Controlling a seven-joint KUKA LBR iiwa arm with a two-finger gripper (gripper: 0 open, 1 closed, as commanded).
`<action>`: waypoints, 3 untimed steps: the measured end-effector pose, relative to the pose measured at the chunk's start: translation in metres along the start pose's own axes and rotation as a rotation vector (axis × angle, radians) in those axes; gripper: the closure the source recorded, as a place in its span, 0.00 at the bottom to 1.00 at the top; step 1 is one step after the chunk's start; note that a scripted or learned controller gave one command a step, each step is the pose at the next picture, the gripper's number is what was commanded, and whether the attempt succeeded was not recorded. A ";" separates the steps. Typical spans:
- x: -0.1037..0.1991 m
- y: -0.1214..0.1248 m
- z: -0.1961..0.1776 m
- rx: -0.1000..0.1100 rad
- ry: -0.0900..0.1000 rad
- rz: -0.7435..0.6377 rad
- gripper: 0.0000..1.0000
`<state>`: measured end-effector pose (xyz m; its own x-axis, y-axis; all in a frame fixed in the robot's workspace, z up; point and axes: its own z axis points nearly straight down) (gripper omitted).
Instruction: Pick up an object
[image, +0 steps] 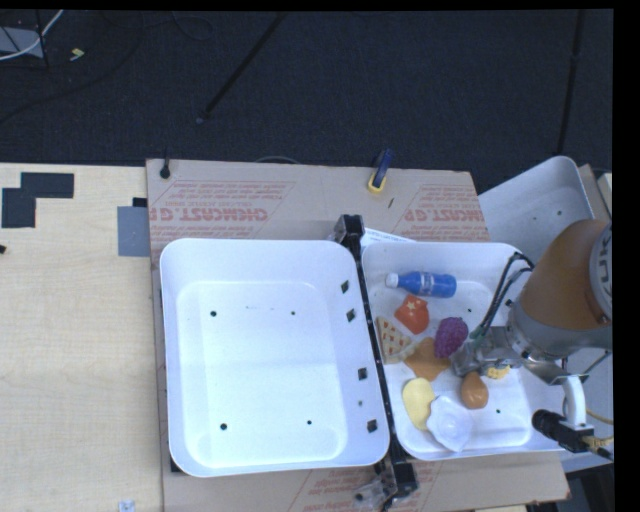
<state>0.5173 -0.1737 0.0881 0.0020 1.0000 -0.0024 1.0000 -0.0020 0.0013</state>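
Note:
The right bin (505, 262) holds several small objects. A blue bottle (422, 284) lies near its far side. Below it sit a red block (411, 315), a purple grape bunch (451, 335), a checkered wedge (392, 341) and an orange piece (428, 363). Nearer the front are a yellow lemon (417, 398), a brown rounded object (474, 391) and a white crumpled item (450, 426). My gripper (476, 359) is low in this bin, between the grape bunch and the brown object, close to both. Nothing visibly hangs from it.
The left bin (190, 300) stands beside the right one, with a black divider (365, 340) between them. The arm's orange band (560, 280) hangs over the right bin's right side. A blue and yellow clamp (380, 170) sits on the cardboard behind.

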 end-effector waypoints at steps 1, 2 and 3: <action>0.007 -0.041 -0.018 0.005 0.004 -0.001 1.00; 0.018 -0.041 -0.064 0.000 0.003 -0.002 1.00; 0.040 0.049 0.001 -0.004 0.001 -0.004 1.00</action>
<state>0.5665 -0.1334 0.0872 -0.0024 1.0000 -0.0012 1.0000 0.0024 0.0049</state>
